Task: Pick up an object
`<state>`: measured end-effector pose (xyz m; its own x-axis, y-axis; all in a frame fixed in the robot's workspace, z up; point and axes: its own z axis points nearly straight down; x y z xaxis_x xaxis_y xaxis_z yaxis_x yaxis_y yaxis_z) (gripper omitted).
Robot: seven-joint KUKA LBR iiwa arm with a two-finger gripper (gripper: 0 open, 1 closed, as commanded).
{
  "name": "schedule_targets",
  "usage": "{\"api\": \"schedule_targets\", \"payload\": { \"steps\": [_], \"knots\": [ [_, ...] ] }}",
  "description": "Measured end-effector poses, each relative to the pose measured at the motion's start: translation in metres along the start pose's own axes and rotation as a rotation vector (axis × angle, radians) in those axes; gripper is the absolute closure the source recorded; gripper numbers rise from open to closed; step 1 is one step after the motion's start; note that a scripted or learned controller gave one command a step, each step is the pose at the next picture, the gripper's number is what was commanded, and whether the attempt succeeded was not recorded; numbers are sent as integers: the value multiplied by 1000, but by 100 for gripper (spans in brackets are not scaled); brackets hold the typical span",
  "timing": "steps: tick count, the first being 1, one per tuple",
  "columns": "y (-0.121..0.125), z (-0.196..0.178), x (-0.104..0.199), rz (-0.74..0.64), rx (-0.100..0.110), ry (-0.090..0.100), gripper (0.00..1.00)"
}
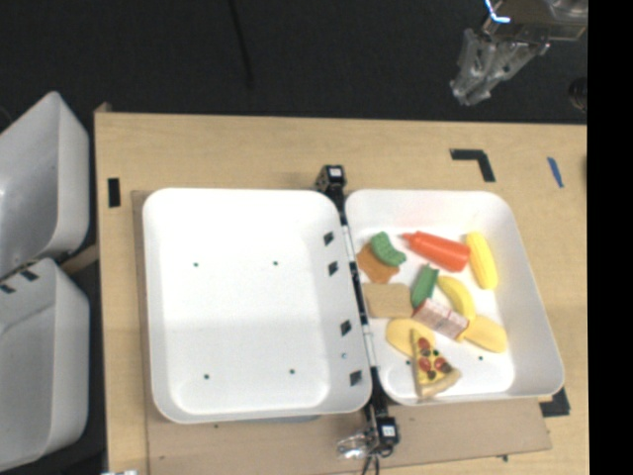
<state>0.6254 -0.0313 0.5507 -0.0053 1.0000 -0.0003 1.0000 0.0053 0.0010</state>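
Note:
The right bin (514, 265) holds several toy foods: a red-orange carrot (439, 249), a yellow corn cob (482, 259), a green piece on an orange-brown slice (379, 257), a green pickle (424, 285), a yellow banana (456, 294), a pink-white wrapped item (438, 318), a tan square (388, 300), a yellow wedge (485, 335) and a pizza slice (431, 365). My gripper (476, 85) hangs high at the top right, beyond the bench's far edge and well apart from the toys, with nothing seen between its fingers.
The left bin (237, 305) lies beside the right one, a black-clipped divider (351, 285) between them. White padded blocks (35, 265) stand at the left edge. Black corner marks (475, 161) and a blue mark (556, 172) sit on the tan bench top.

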Motion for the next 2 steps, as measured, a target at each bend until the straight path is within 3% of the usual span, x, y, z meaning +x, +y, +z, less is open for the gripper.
{"api": "schedule_targets", "payload": {
  "steps": [1, 2],
  "knots": [
    [45, 31, -120, 15, 3, -4, 100],
    [33, -2, -97, 2, -4, -2, 100]
  ]
}}
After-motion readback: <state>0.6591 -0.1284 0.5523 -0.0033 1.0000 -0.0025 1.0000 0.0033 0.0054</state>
